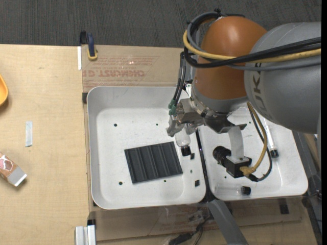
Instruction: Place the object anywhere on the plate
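You had the gripper (182,136) low over the left bin (102,137), just right of the dark ribbed plate (153,162). Whether it was spread or pinching could not be told. A small black piece (187,151), probably your object, lay beside the plate. It looked light and rigid, so it was best pinched squarely across its sides.

Hidden and cut-off parts around the two bins

The gripper (182,134) is partly covered by the orange band (227,55) of the arm, so its state cannot be judged. The inner part of the right bin (286,185) is hidden under the arm. Left of the left bin (94,152), an orange object (2,91) and a small packet (11,170) are cut by the picture edge. Small dark pieces (188,152) beside the dark ribbed plate (153,162) are too small to be identified.
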You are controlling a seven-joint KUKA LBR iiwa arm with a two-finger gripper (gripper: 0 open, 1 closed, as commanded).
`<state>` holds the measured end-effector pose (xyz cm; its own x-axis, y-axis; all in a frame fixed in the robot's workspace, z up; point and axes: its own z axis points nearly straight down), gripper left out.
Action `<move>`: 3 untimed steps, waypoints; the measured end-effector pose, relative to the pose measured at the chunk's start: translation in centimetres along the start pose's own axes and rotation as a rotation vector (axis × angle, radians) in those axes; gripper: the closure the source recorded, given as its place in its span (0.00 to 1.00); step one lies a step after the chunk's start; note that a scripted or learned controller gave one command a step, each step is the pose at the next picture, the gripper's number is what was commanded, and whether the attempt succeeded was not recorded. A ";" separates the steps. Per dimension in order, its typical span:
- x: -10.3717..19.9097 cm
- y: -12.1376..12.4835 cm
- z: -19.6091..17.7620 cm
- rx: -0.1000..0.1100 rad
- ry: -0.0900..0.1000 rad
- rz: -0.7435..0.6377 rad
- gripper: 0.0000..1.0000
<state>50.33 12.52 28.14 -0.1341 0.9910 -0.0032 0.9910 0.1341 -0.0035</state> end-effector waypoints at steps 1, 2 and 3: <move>-2.3 -3.0 8.2 0.002 0.002 -0.040 1.00; 4.5 -1.9 -3.1 -0.001 0.000 0.073 1.00; 0.9 -0.8 0.0 0.002 0.000 -0.028 1.00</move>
<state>49.45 13.27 28.10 -0.1621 0.9868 -0.0028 0.9868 0.1621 -0.0058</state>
